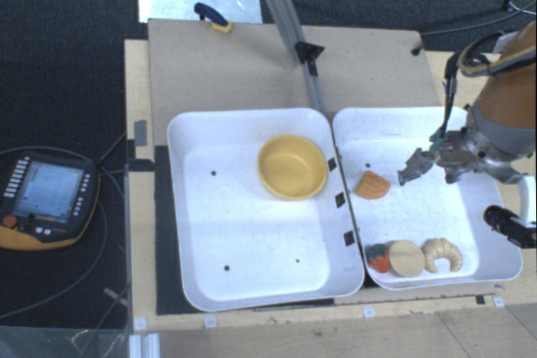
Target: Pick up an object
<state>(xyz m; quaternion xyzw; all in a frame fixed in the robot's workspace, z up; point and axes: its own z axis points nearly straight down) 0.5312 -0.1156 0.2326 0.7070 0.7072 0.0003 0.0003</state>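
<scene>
The gripper (417, 169) is seen over the right bin (419, 123), reached in from the right below the arm's orange band (508, 101). Whether it is open or closed cannot be told, and nothing is seen held in it. An orange wedge-shaped piece (372, 185) is found just left of the gripper, apart from it, on the floor of the right bin. Along that bin's near wall a round tan disc (407, 258), a red and green item (378, 257) and a croissant-shaped piece (443, 254) are set close together. A yellow bowl (292, 167) is placed upright in the left bin (210, 281), near the wall shared with the right bin. Both bins are borne by a tan bench (361, 71); dark carpet (67, 38) is spread around it, and a control pendant (44, 199) is laid far left of the bins.
</scene>
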